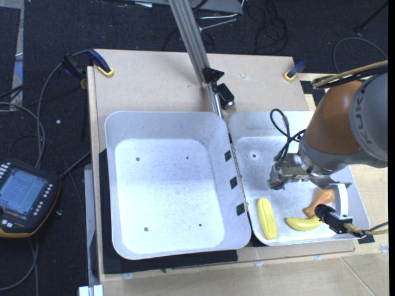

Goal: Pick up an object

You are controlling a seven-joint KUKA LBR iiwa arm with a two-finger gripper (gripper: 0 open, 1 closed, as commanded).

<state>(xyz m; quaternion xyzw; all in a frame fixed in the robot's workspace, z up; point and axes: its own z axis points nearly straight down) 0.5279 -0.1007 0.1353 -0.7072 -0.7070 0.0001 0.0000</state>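
- Gripper [278, 180] low over right bin [259, 142], centre; fingers too blurred, can't tell if open or holding anything.
- Corn cob [267, 218] & banana [302, 223] near bin's front edge, apart from gripper.
- Orange obj [323, 197] beside arm.
- No legible labels/writing.

bench: a pale wooden board [154, 82] under both bins, on dark carpet
left bin: a shallow white tray [166, 184] with a speckled floor
clamps: a blue and yellow clamp [99, 63] at the bench's far left corner, another [294, 71] at the far right corner
pole: a slanted metal bar [191, 36] running from the top down to the gap between the bins
handheld controller: a pendant with a lit screen [21, 196] on the floor at far left, orange-edged
cables: black wires [37, 134] on the carpet left of the bench
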